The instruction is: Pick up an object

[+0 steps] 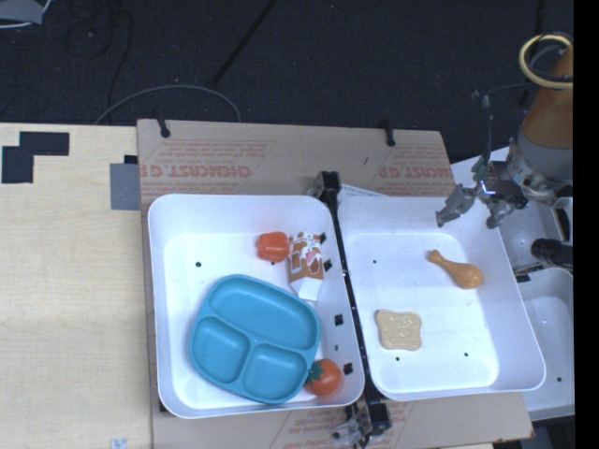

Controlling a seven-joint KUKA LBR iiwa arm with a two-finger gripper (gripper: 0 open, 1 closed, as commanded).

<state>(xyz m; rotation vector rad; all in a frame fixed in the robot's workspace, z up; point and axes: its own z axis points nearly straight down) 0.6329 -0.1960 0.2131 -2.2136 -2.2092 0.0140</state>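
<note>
Trouble could come because the gripper (475, 209) hangs wide open with nothing in it, far from the chicken leg (456, 269), and might grab air.

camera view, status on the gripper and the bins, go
Gripper open, nothing between fingers, over right bin's far right corner. Drumstick and flat tan piece lie loose in it. Nothing in the way.

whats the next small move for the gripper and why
Probably swing the gripper inward and down over the drumstick. The gripper hangs open above the right bin's far rim with nothing between its fingers, and the drumstick lies nearest it, apart from the tan slice.
</note>
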